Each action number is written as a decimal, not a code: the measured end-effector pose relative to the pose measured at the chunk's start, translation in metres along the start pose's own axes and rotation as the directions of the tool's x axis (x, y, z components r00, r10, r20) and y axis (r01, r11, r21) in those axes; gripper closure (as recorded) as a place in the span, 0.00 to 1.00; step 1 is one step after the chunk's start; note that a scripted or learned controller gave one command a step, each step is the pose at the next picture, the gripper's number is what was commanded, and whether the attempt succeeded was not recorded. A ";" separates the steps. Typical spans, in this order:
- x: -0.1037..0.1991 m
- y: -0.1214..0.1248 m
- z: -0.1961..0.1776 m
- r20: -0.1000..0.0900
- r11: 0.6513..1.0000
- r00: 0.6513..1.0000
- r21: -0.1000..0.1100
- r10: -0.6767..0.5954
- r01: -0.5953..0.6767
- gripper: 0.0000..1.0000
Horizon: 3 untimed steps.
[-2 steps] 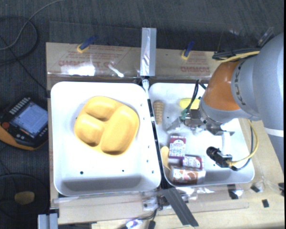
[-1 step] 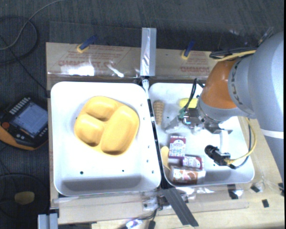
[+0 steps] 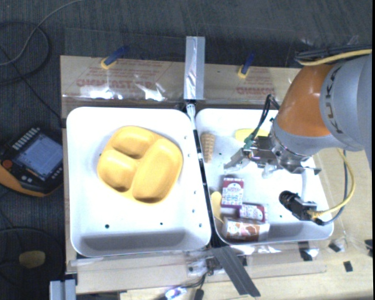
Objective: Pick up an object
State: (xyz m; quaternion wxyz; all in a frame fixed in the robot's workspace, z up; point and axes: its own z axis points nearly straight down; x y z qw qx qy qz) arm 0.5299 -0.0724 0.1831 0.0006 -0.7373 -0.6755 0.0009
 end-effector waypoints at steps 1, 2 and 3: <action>-0.014 -0.004 -0.005 0.002 0.989 0.989 -0.001 -0.151 0.151 0.00; -0.034 -0.007 0.089 -0.001 0.993 0.993 -0.003 -0.114 0.114 0.00; -0.032 0.002 0.091 0.007 0.910 0.910 -0.008 -0.414 0.414 0.00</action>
